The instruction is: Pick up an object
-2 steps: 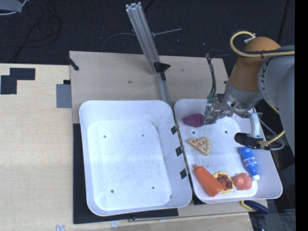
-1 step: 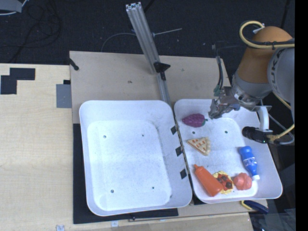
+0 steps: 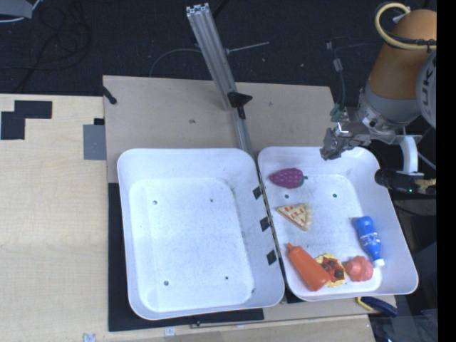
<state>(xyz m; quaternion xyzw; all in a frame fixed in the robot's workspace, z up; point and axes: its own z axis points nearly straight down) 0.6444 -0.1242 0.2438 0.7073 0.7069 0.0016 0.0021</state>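
Though the claw [image 3: 333, 148] is small and dark, grip state unreadable, it hangs over the right bin's [image 3: 399, 262] far rim; pale wood worktop [image 3: 50, 212], black floor behind.

a pale wooden bench [image 3: 57, 212] carries a black mat [image 3: 114, 262], and on that sit two shallow white bins side by side, touching along their inner edges. the left bin [image 3: 135, 169] and the right bin [image 3: 388, 212] are joined by small black clips [image 3: 264, 224].
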